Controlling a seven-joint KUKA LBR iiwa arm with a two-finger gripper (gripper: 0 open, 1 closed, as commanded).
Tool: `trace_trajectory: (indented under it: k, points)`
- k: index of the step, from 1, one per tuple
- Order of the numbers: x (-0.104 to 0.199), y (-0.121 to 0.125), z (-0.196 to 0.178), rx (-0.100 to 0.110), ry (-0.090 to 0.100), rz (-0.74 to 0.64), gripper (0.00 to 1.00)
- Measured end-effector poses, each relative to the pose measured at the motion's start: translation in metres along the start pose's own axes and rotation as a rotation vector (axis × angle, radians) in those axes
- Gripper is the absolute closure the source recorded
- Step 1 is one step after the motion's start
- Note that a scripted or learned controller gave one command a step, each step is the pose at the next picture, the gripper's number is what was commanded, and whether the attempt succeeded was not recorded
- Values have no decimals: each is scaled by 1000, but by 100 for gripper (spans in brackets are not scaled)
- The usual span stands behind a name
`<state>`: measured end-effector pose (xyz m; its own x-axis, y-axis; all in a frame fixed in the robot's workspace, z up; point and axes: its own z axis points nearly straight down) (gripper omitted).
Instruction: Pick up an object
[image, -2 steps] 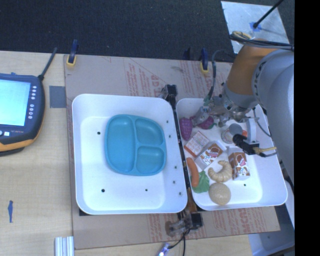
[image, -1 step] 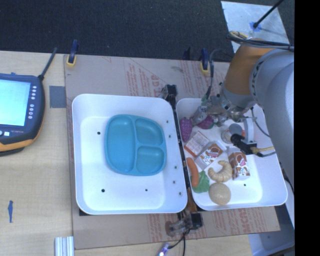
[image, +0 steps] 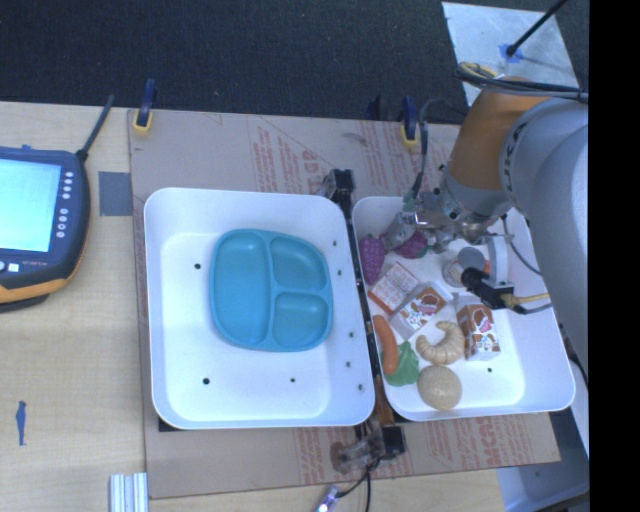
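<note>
Right bin (image: 540, 395): tool (image: 425, 222) perhaps touching grapes (image: 405, 240)

The right bin (image: 540, 395) holds a loose cluster of toy food. Purple grapes (image: 372, 258) lie at its upper left, with another purple piece (image: 408, 240) just beside them. Two printed packets (image: 393, 287) (image: 423, 308) sit mid-bin. A carrot (image: 385, 339) lies touching a green piece (image: 403, 367). A croissant (image: 443, 345) rests above a tan bun (image: 439, 387), beside a brown packet (image: 479, 331).
</note>
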<state>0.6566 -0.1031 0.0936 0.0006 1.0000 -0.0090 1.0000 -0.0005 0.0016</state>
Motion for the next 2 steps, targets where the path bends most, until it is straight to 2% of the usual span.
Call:
trace_trajectory:
  k: [1, 2]
  points:
    - [-50, -89, 2, 6, 8, -4, 0]
    - [-13, -18, 1, 4, 9, -5, 0]
